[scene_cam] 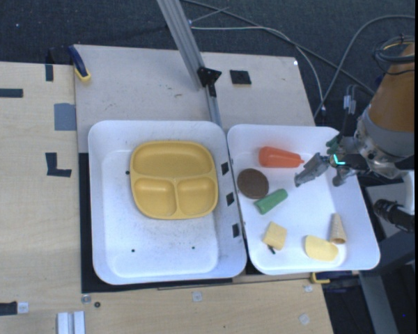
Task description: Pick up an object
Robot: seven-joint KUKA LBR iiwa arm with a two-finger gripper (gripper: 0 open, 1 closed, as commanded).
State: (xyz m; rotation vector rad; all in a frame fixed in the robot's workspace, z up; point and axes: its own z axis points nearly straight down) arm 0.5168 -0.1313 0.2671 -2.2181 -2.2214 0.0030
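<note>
Carrot near the right bin's far edge is unpicked; the spread, empty claw beside it must descend and pinch.

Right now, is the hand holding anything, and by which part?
Nothing is held. The hand hovers open over the right bin, beside the orange carrot, with nothing between its fingers.
</note>
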